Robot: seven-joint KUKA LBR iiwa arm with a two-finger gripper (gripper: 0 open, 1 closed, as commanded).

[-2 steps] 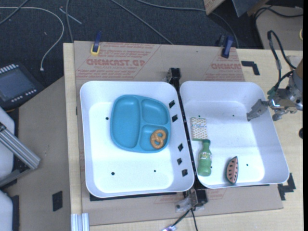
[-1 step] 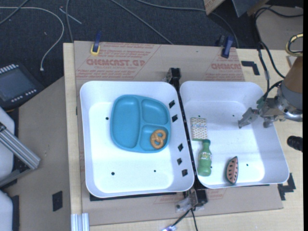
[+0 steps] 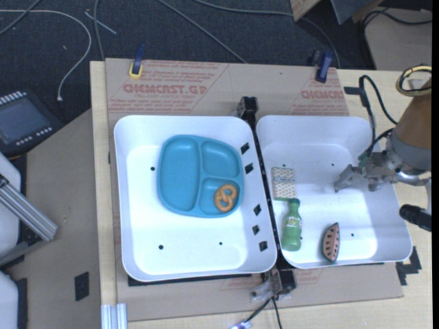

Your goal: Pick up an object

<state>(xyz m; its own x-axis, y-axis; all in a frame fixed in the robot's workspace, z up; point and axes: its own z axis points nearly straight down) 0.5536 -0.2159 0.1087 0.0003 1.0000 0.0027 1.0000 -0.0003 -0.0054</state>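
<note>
The right bin (image 3: 322, 132) holds three things. A small patterned rectangular piece (image 3: 282, 182) lies near its left wall. Just below that stands a green bottle (image 3: 292, 225), and a watermelon slice (image 3: 331, 241) lies near the front edge. My gripper (image 3: 346, 178) hangs over the right half of this bin, pointing left, well to the right of the patterned piece and above the watermelon slice. It touches none of them, and nothing is seen in it. The grey arm (image 3: 411, 142) enters from the right.
The left bin (image 3: 137, 204) carries a blue divided plate (image 3: 195, 173) with a pretzel (image 3: 225, 197) in its lower right compartment. A black clip strip (image 3: 252, 184) runs between the bins. Cables lie at the far right of the bench.
</note>
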